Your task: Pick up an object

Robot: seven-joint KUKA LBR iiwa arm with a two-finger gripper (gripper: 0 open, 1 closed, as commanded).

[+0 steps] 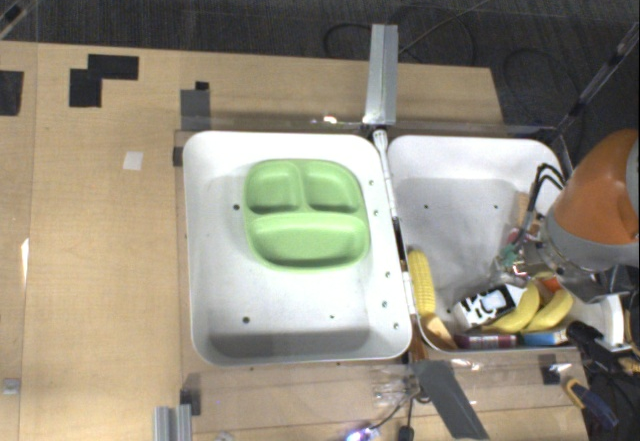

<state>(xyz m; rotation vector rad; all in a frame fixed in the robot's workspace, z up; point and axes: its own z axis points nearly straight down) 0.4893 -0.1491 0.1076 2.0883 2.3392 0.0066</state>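
Right bin (450, 179): clutter packed along its near edge toward the right corner. Bananas (535, 309), 2, likely light, firm, smooth; best pinched across the mid-body. Corn cob (421, 281) lies by the left wall. Gripper (522, 254) hovers just above the bananas; jaw state cannot be judged.

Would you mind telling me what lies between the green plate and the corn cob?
In the camera view, the two bins' adjoining white walls lie between the green plate and the corn cob.
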